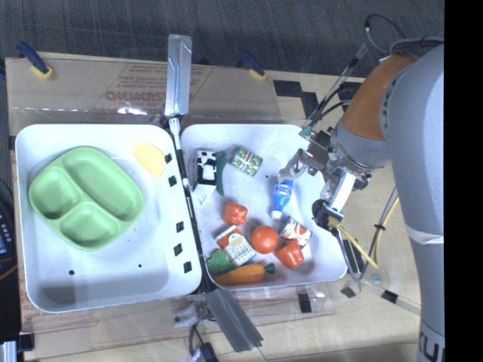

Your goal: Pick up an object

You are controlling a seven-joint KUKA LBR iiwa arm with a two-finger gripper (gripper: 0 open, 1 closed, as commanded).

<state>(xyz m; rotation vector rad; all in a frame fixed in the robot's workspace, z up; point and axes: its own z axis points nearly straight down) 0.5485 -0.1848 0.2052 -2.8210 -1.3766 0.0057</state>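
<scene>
Approach step: I hold the gripper (302, 159) over the blue bottle (282, 197) at centre right, in the right bin (266, 130) (whether closed or apart, I cannot tell); next, a straight descent.

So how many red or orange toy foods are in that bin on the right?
4, maybe more hidden in the pile: a red pepper mid-bin, a tomato below it, another red piece to its right, and a carrot at the front wall.
</scene>
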